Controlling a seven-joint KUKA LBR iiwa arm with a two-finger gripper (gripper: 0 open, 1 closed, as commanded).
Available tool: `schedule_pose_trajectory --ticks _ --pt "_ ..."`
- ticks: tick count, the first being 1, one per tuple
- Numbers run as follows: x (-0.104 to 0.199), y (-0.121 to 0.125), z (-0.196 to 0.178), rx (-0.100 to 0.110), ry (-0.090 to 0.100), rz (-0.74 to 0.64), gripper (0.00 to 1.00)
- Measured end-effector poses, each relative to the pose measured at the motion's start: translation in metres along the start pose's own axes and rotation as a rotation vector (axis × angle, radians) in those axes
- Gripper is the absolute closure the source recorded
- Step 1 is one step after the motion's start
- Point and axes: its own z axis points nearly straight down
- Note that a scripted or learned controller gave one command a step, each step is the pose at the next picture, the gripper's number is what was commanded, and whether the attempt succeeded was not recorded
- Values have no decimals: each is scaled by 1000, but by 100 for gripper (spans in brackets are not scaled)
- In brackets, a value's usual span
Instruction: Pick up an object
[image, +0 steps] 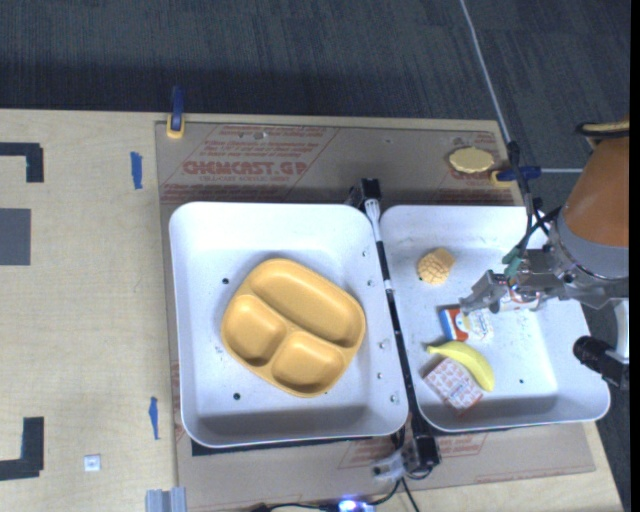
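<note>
The right bin (565, 392) holds several small objects. A knobbly yellow corn piece (435, 266) lies near its far left. A small red, white and blue packet (452, 323) rests at mid-left, with a yellow banana (466, 360) just in front of it. A checked red-and-tan wafer block (450, 384) sits beside the banana at the front left. My gripper (478, 303) hangs low over the bin's middle, just right of the packet and partly over it. The grey arm with its orange band (600, 200) reaches in from the right.
The left bin (200, 235) carries a large yellow divided plate (292, 325). A black divider (385, 300) runs between the bins. A flat yellow disc (471, 160) lies on the cardboard behind the right bin. A cable (490, 80) slants down from the top.
</note>
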Motion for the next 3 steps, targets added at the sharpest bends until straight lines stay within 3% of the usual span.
schedule_pose_trajectory --ticks 1,2,3 --pt "13 -28 109 0 0 1 0" --pt "9 -27 139 -2 1 1 0" --pt "9 -26 129 -6 0 1 100"
